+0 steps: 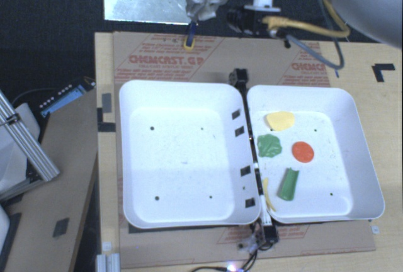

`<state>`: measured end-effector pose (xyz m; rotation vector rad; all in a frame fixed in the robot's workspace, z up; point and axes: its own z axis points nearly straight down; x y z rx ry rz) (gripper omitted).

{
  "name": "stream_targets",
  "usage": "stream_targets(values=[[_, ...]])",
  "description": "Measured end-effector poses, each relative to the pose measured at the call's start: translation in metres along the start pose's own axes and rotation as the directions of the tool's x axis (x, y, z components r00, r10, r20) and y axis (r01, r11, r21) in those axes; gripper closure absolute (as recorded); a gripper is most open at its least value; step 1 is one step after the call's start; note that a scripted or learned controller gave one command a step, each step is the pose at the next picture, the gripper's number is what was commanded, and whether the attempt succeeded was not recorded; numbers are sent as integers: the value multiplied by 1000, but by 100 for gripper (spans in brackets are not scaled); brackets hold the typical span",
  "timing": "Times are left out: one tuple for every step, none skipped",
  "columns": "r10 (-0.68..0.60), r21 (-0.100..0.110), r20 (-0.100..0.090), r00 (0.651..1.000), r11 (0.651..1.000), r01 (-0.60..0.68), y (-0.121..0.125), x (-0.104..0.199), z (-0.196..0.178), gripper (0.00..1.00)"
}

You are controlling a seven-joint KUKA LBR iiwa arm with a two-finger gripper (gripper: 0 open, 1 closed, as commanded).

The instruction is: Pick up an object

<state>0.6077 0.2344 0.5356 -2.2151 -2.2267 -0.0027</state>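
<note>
- We see the gripper [203, 5] high beyond the counter's far edge, well apart from both bins; we cannot tell its state.
- Nothing is picked yet: the yellow piece [279, 120], green leafy piece [269, 145], orange disc [303, 152] and green block [288, 184] lie in the right bin [362, 138].

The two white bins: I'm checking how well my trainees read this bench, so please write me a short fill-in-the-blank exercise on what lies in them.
1. All the objects lie in the ____ bin as the camera sees it.
2. The round flat piece is ____ in colour.
3. The yellow piece lies nearer the ____ edge of the picture than the green cylinder.
4. The pincer hangs beyond the bins, near the picture's ____ edge.

Missing words: right; orange; top; top
</note>
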Motion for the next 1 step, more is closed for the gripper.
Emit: stream_targets(values=[[6, -1, 2, 1000, 1000, -6, 63, -2, 2, 100]])
